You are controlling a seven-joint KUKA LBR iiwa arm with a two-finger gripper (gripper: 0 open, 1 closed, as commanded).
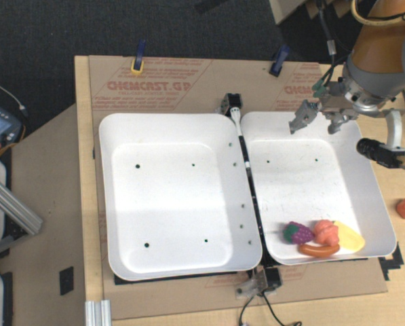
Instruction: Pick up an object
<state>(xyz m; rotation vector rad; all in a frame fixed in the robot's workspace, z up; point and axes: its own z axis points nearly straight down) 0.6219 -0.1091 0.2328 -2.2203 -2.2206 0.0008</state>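
toy food sits clustered in the near corner of the right white bin (365, 182), a yellow piece (351, 238), pinkish-red piece (326, 231), purple grapes (299, 233) and orange sausage (319, 250), while the gripper (319, 119) hangs open and empty-fingered over the far edge.

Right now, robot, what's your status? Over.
End effector open, holding nothing, above the right white bin's far edge. Cluster of small plastic toy foods, purple, orange and yellow, in that bin's near corner, untouched. Nothing between them.
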